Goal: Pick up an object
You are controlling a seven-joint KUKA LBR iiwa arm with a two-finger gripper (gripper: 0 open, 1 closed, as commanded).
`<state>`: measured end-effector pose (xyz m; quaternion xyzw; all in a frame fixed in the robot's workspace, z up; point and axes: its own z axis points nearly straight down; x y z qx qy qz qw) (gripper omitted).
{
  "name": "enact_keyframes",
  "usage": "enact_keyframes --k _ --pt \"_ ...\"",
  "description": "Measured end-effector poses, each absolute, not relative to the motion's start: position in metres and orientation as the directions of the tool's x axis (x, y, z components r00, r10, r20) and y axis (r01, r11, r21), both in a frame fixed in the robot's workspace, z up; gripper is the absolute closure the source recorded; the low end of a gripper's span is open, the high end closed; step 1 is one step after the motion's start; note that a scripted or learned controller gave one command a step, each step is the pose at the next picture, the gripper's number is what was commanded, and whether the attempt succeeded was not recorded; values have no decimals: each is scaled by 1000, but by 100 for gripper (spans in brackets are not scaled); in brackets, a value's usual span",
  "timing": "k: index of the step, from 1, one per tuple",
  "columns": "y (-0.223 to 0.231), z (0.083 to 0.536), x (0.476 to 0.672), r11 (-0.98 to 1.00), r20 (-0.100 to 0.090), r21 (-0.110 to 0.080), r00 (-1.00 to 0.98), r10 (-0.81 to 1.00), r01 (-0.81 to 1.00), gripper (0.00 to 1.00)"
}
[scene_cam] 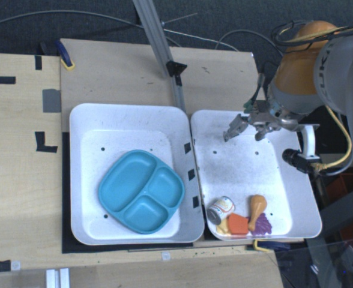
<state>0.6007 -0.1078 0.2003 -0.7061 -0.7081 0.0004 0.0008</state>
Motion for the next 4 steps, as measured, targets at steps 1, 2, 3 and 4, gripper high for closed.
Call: enact_keyframes --k 1,2,3,4 --pt "-108 200 601 3 1 -1 -3 1000 1000 0" --pt "-105 156 603 2 -1 -6 -2 1000 1000 0" --pt "-106 92 605 2 -1 -8 -2 1000 1000 0" --pt "-106 89 605 2 -2 -1 -2 1000 1000 0"
